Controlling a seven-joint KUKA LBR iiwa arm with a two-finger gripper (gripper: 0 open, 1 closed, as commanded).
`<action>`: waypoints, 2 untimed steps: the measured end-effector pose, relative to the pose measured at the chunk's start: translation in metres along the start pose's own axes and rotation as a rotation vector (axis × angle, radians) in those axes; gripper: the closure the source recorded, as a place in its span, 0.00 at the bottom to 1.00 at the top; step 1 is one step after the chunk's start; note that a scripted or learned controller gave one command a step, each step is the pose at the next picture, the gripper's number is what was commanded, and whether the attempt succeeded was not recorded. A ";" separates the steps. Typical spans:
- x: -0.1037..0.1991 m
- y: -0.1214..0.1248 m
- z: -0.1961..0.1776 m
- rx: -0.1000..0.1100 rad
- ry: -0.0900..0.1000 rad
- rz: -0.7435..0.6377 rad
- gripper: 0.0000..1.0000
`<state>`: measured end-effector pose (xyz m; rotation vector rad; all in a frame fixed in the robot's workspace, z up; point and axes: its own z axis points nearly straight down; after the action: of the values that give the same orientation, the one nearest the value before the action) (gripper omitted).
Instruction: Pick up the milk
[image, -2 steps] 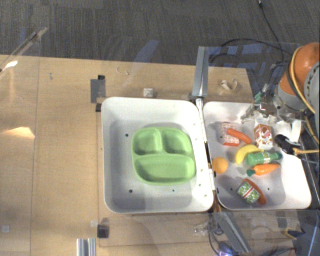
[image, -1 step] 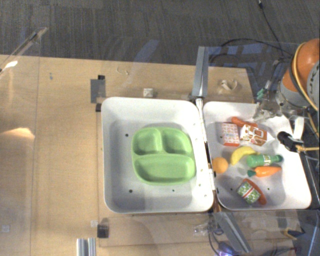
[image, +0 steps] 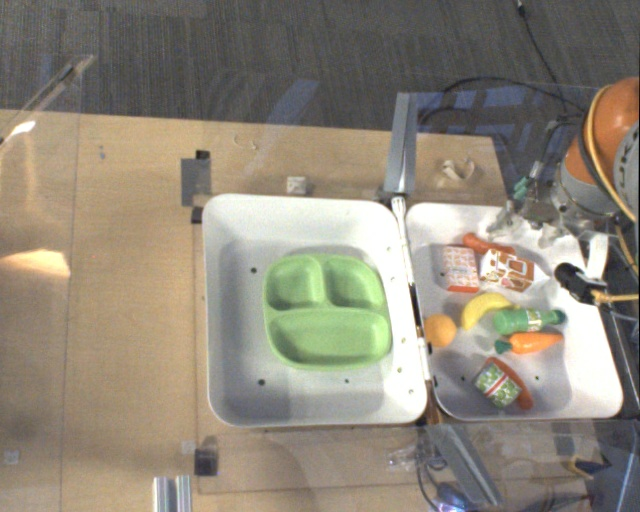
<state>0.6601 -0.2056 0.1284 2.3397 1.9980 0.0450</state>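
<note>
Worktop (image: 120, 330): pale wood, two white bins side by side on it.
Left bin (image: 230, 300): a green divided plate (image: 325, 310) sits in its middle, three compartments.
Right bin (image: 590, 385): crowded with toy groceries.
Milk (image: 508, 269): small carton, white with red-brown print, lying in the far half of the right bin, touching a red-and-white box (image: 459, 268) on its left.
Neighbours: a banana (image: 484, 306) just in front of the milk, an orange (image: 440, 330) by the bin's left wall, a green bottle (image: 528, 321), a carrot (image: 533, 343) just below it, a green-and-red can (image: 500, 384) nearest the front rim.
Arm (image: 605, 150): in from the right, orange band up top, over the bin's far right corner.
Gripper (image: 528, 215): above the far rim, just beyond the milk, apart from it.
Jaws: too small and cluttered here, I can't tell whether they're spread or pressed together.
</note>
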 end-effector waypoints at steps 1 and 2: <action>0.019 -0.036 0.024 0.047 0.015 0.048 0.00; 0.013 -0.056 0.024 0.031 0.018 0.049 0.00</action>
<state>0.6087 -0.1844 0.1002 2.4159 1.9631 0.0379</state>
